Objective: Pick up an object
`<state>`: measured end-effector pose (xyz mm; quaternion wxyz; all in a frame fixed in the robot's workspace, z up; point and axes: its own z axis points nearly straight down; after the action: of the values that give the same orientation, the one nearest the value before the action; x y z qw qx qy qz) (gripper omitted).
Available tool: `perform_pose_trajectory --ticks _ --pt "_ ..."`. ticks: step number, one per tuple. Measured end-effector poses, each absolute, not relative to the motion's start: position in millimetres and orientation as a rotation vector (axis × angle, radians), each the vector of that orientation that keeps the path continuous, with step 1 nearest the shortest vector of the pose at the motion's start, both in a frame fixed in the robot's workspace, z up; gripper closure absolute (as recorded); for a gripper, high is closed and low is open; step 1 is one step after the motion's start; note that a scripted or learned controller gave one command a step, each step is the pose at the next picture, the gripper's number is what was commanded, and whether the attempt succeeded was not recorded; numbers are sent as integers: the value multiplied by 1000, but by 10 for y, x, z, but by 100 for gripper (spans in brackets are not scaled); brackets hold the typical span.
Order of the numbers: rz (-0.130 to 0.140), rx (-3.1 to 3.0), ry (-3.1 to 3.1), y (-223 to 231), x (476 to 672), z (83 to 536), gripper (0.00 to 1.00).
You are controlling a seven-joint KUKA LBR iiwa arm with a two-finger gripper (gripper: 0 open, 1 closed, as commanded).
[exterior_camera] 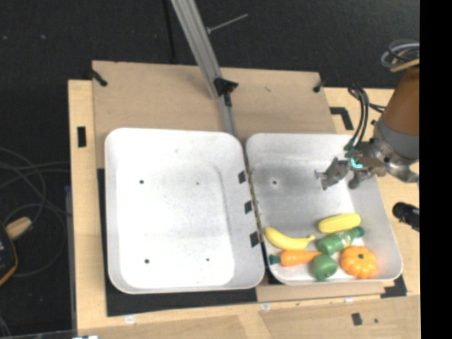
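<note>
The grey two-finger gripper point(341, 174) hangs open and empty over the right white bin's point(296, 154) middle. The yellow plastic corn cob point(339, 223) lies below it, near the bin's front edge.

Arm reaching in from right, claw point(341, 177) hanging low, empty.

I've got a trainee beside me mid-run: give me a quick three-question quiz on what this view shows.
1. True or false: the toy food lies in the right bin.
2. Which item sits nearest the divider: A) banana B) pumpkin C) corn?
3. Fill in: the end effector hovers over the bin's ____ half, away from the food.

Key: 1 true; 2 A; 3 far (upper)
</note>
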<state>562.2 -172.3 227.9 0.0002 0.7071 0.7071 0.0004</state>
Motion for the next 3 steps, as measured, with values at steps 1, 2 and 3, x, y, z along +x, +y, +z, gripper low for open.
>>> perform_pose_trajectory --ticks 1,2,3 --pt "1 2221 2221 -1723 5623 2279 0" --pt "-3 2224 2222 -1737 5633 1859 0" --pt "-4 2224 2223 -1657 5671 1370 0"
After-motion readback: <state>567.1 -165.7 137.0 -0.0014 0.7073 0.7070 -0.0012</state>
